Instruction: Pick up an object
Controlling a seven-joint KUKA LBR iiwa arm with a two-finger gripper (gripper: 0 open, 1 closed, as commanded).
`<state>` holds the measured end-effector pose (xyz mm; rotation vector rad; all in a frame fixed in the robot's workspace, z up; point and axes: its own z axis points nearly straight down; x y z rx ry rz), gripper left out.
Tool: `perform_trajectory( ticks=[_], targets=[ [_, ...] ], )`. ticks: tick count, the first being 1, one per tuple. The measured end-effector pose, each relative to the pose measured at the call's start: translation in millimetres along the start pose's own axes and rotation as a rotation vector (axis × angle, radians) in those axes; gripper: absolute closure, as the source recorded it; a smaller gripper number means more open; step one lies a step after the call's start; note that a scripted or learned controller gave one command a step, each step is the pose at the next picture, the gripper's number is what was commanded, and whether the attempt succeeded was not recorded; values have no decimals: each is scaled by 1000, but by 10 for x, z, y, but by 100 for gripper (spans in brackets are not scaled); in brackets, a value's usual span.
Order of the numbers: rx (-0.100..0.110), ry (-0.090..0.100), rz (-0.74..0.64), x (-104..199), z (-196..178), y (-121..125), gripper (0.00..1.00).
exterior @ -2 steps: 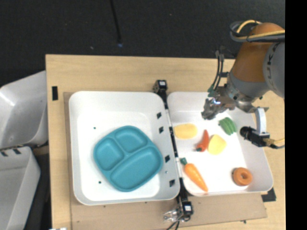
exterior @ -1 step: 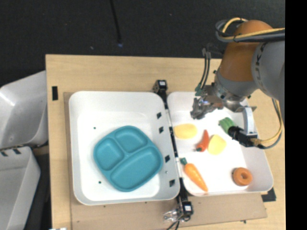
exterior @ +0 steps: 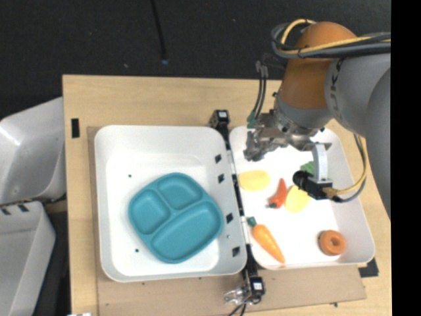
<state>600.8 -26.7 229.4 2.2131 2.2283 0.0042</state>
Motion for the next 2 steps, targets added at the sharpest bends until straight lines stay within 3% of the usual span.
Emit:
perform_trajectory(
  ticks=[2],
  targets=[
    [1,1,-1,1087,-218,-51,100]
  ],
)
